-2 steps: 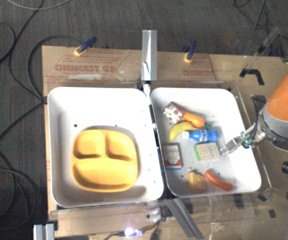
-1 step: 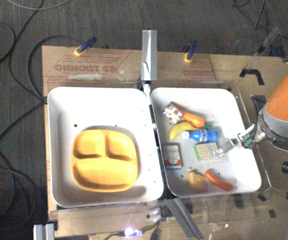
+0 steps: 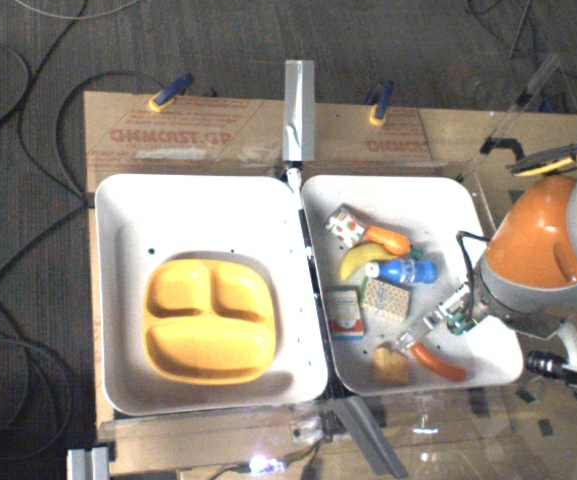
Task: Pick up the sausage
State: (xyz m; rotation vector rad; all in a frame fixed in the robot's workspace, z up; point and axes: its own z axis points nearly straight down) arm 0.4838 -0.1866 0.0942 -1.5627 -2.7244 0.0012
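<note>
Even overhead lighting, moderately bright. Both white bins [image 3: 118, 268] read near-blown, with soft shadows along their inner walls. Glare spot at the bottom edge of the worktop [image 3: 261, 463]. Dark carpet [image 3: 28, 118] underexposed, grainy. Overall soft focus, low resolution; small labels unreadable. Slight vignetting toward the corners.

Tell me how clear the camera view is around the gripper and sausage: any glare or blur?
Camera view: the white right bin is bright, mildly washed out; the gripper is small and soft against it, beside the sausage; contact is unclear; a glare spot sits on the bench edge.
</note>
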